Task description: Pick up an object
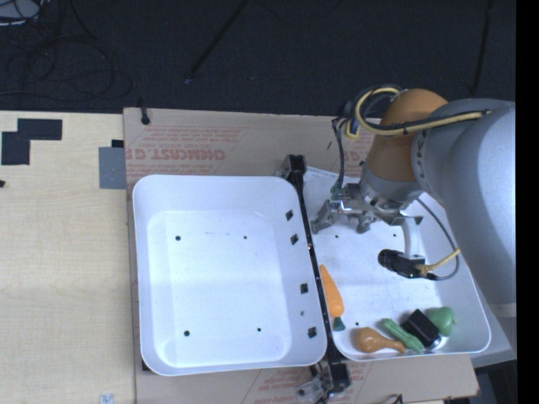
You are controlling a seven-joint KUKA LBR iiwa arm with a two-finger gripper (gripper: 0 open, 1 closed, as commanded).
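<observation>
Pincer (347, 217): low over upper part of right-hand bin (472, 310), close to divider between bins; fingers pointing down and toward view's left; hung from grey arm (472, 183) with orange band (404, 141). Opening between fingers: cannot tell, metal parts overlapping from this angle. Nothing seen between fingers.

Candidate items, all in same bin, all below pincer in view, toward near edge:

- Carrot (330, 291): orange, slender, nearest item. Lies just below pincer and slightly to its left, hard against divider wall. Long axis roughly parallel to divider, green tip at far end from pincer. Judged likeliest target; wall contact on one flank judged a risk for finger clearance.
- Orange gourd-like piece (370, 339): further below, near bin's front wall.
- Green pod-like piece (402, 333): beside gourd piece, lying diagonally.
- Black block (419, 326): touching or overlapping green pod.
- Green rounded item (440, 318): furthest, below and to pincer's right, near bin corner.

Black cable connector (397, 262): on arm's own lead, between pincer and cluster; not a bin item.

Left-hand bin (168, 200): across divider from pincer.

Deciding relation: short travel down-view along divider; finger line best set across carrot's long axis.
</observation>
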